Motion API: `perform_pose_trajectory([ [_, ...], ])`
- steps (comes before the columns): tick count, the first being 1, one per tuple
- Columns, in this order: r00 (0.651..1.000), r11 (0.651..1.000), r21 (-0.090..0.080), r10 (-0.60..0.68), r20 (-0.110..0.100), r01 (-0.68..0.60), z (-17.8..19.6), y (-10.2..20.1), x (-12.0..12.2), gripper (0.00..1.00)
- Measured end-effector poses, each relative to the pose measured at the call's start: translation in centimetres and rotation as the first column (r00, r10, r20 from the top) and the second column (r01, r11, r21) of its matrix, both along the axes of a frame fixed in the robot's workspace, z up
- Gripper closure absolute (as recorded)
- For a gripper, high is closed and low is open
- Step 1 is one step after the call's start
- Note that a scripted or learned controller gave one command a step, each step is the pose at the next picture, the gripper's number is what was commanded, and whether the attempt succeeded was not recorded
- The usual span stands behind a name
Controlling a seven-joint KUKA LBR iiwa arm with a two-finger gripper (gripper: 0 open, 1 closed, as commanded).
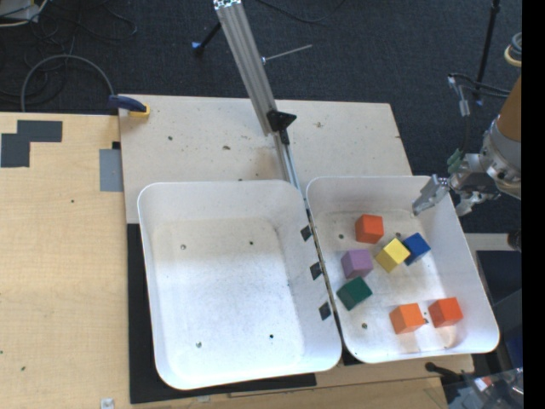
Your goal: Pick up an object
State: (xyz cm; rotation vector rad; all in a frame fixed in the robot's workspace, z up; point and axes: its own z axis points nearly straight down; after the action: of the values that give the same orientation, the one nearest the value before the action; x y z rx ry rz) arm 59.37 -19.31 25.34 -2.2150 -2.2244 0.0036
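My jaws (438, 192) hang at the upper right rim of the right bin (477, 267), and I cannot tell whether they are released or clenched; nothing shows between them. They sit above the bin wall, apart from every block, so I judge the pick has not begun.

7 blocks lie loose on the right bin's floor. The orange block (370, 227) sits alone nearest my jaws, with bare floor on all 4 sides, which I judge makes it the easiest target. The yellow block (393, 254) and blue block (416, 247) touch each other, and the purple block (357, 262) lies just beside them with the green block (354, 292) near it, leaving little room to close around any one. 2 more orange-red blocks (426, 314) sit side by side near the lower rim, close to the wall.

The left bin (153, 207) adjoins on the surface (341, 126).
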Motion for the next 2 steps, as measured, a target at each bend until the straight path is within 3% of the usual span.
perform_pose_trajectory([
  [1, 1.0, 1.0, 0.001, -0.002, -0.001, 0.002, -2.7, 1.3, 2.2, 0.0],
  [2, 1.0, 1.0, -0.002, -0.004, 0.006, 0.004, 1.5, -0.1, 2.3, 0.0],
])
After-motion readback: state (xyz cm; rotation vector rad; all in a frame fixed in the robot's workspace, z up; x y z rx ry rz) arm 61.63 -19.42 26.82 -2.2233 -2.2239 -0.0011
